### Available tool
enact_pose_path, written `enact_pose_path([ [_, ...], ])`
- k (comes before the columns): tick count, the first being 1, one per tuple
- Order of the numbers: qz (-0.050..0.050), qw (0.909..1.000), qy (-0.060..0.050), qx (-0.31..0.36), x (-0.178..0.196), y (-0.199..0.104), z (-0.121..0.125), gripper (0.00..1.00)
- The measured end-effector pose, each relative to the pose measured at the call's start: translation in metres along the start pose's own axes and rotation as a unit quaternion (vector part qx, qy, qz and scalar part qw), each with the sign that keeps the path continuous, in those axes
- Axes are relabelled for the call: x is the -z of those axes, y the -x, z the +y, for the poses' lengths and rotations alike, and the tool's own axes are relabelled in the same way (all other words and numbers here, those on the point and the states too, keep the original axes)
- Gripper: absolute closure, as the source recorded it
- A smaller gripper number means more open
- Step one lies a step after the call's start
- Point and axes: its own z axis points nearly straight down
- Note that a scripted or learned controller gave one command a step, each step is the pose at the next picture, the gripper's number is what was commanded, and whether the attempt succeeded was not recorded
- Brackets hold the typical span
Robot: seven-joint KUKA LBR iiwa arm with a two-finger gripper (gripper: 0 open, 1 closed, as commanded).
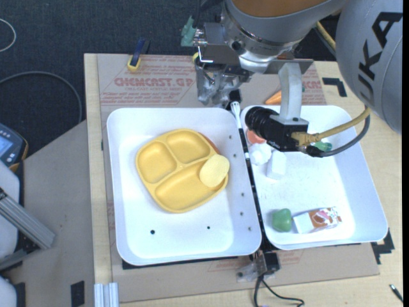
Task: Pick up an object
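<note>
**Gripper at the far rim, nothing in hand yet**

Camera view: the arm comes in from the right with its wrist bent downward. The gripper hangs over the far rim of the left bin, close to where the two bins meet. Its own body masks its tip, so I cannot tell whether it is spread or pressed together, and nothing shows pinched in it.

A yellow divided plate lies in the middle of the left bin with a pale yellow disc resting on its right edge. In the right bin, a green lump and a packet lie side by side near the front rim.

This looks like the approach step. The next move calls for settling over one thing, likely the nearby disc, then descending squarely onto it.
</note>
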Motion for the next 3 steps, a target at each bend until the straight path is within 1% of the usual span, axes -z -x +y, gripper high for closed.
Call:
enact_pose_path([
  [1, -0.002, 1.0, -0.007, 0.001, 0.022, -0.026, -0.033, 1.0],
  [2, -0.005, 0.9999, -0.012, -0.004, -0.002, 0.018, -0.033, 1.0],
  [3, -0.005, 0.9999, -0.013, 0.0, -0.064, -0.025, -0.035, 1.0],
])
